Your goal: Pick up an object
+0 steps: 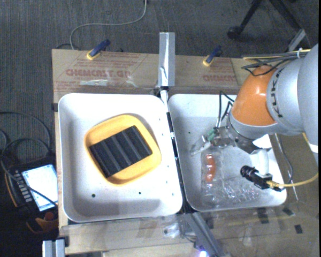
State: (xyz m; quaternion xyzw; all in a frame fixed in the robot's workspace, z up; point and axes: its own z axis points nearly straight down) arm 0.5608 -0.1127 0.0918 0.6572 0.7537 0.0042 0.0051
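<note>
Jaws' state can't be told, the arm's orange band (254,103) sits over them. Gripper (218,138) hangs low in the right bin (182,143), approx. at the top end of a clear plastic packet (209,167) with sth orange inside; more crinkled clear wrap (232,189) lies beside it. Yellow tray (123,149) w/ black ribbed insert lies in the left bin (75,159), well apart. Risks: thin slick film likely slips out or only a corner gets pinched, so the packet drops on lift. Black plug (250,172) on the yellow cable (294,182) hangs near the wrap and could snag it.
</note>
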